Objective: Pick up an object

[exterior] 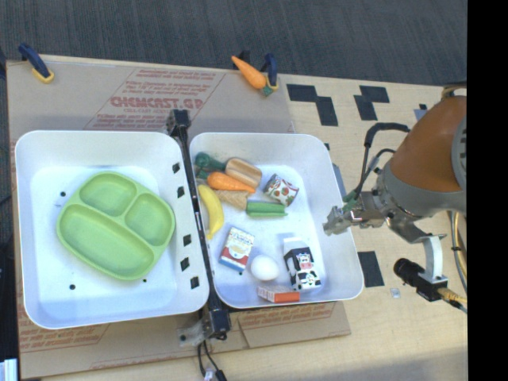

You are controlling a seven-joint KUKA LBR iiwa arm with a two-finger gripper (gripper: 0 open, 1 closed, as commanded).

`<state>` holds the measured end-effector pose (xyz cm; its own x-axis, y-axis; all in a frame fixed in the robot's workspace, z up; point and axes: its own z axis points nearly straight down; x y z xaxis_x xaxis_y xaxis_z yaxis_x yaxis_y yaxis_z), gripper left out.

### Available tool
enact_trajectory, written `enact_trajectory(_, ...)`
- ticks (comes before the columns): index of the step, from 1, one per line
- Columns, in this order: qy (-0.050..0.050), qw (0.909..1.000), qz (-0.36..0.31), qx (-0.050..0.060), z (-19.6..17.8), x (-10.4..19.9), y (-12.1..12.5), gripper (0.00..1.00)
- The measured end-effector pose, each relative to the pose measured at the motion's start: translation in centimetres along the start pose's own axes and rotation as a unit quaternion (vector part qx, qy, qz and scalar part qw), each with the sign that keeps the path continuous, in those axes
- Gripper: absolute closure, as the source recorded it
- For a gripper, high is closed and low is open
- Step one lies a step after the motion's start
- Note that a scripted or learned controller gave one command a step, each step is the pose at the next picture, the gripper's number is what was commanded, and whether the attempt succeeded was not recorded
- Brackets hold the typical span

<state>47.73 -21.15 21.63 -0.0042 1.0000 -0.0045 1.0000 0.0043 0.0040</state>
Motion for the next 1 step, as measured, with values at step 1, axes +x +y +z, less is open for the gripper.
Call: enact_trajectory(1, 0.001, 1.0000, -0.001, 0.000, -3.85, -0.04, 0.05, 1.00)
